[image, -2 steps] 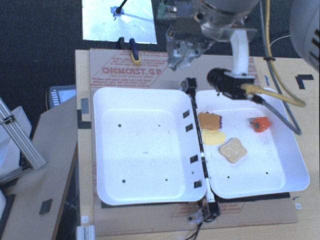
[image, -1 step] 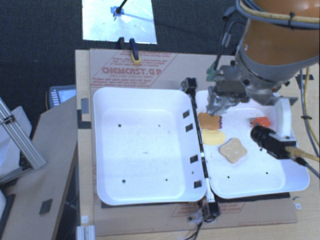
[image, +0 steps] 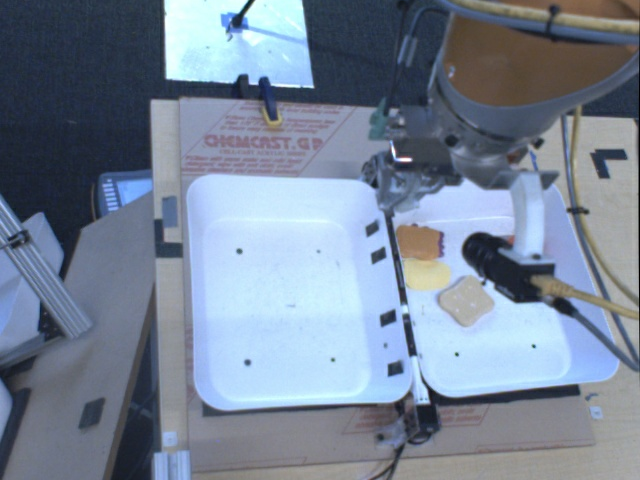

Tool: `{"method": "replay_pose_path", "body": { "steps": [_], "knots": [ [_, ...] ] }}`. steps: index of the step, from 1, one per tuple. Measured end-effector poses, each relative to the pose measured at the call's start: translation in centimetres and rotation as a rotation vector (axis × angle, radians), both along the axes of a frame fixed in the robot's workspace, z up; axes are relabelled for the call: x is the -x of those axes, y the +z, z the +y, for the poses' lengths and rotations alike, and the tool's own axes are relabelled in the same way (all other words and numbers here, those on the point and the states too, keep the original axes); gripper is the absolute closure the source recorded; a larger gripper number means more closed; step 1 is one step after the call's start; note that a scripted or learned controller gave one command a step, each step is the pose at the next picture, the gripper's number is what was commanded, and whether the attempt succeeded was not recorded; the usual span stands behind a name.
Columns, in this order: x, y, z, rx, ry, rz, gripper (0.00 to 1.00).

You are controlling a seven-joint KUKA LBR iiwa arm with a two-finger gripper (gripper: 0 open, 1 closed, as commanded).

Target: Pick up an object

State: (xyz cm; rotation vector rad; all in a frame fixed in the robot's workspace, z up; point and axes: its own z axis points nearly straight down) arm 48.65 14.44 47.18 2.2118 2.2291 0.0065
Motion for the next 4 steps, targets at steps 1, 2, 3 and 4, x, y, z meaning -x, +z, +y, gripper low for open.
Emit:
{"method": "replay_pose_path", "body": {
  "steps": [1, 2, 3, 4],
  "knots": [
    [0.0, 2.7, 5.5, -0.002, 0.001, -0.001, 1.00],
    [-3.6, 2.5, 9.2, 0.001, -0.001, 0.001, 1.00],
    [-5.0, 6.6, 9.0, -0.001, -0.006, -0.002, 1.00],
    [-5.0, 6.3, 9.0, 0.001, -0.006, 0.002, 0.00]
  ]
}}
